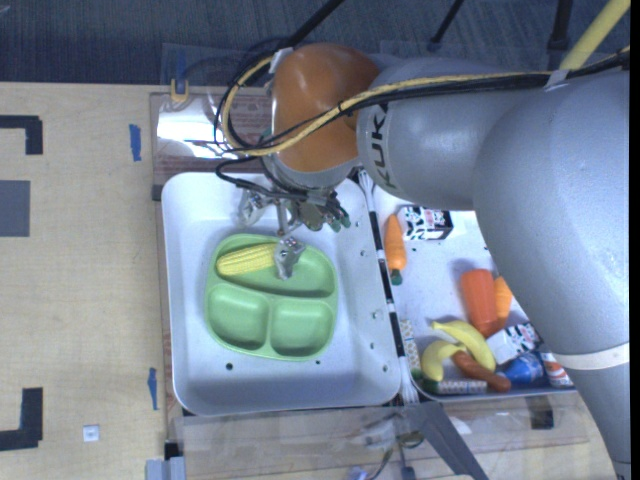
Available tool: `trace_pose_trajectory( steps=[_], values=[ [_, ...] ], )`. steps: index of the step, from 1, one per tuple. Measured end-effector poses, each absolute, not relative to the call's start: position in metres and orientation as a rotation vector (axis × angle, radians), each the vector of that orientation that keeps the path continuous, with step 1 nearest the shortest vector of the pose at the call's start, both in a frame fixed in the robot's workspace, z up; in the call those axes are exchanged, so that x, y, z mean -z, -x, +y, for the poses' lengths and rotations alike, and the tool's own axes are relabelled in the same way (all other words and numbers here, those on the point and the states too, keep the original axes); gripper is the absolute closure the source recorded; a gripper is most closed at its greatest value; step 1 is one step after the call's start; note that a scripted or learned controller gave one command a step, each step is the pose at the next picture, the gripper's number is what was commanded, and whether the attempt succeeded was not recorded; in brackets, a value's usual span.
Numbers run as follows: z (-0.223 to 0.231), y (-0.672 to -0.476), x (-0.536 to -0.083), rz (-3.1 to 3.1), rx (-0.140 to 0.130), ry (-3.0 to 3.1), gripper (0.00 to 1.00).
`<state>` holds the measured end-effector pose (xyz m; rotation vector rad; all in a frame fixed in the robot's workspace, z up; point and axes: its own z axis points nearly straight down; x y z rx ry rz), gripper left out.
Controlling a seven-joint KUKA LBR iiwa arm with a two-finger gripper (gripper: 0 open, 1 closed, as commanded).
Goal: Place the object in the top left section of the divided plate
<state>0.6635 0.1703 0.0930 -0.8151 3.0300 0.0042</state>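
A green divided plate (240,318) lies in the left white bin (190,268). A yellow corn cob (246,259) lies in the plate's top section, toward its left. My gripper (288,258) hangs over the same top section, just right of the corn, with its metal fingertips (284,263) down near the plate. The corn lies beside the fingers rather than between them. The orange wrist band and grey arm cover the bin's far edge.
The right bin (440,268) holds a carrot (396,247), a black-and-white carton (424,223), an orange piece (482,300), a banana (462,341), a red item (480,370) and a blue item (524,370). The grey arm covers much of that bin.
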Motion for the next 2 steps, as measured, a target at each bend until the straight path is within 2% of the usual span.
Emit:
trace_pose_trajectory(
  steps=[1, 2],
  values=[
    [0.17, -0.663, -0.093, 3.03, -0.004, 0.815, 0.0],
    [0.226, -0.667, -0.131, 2.85, -0.006, 1.313, 0.0]
  ],
)
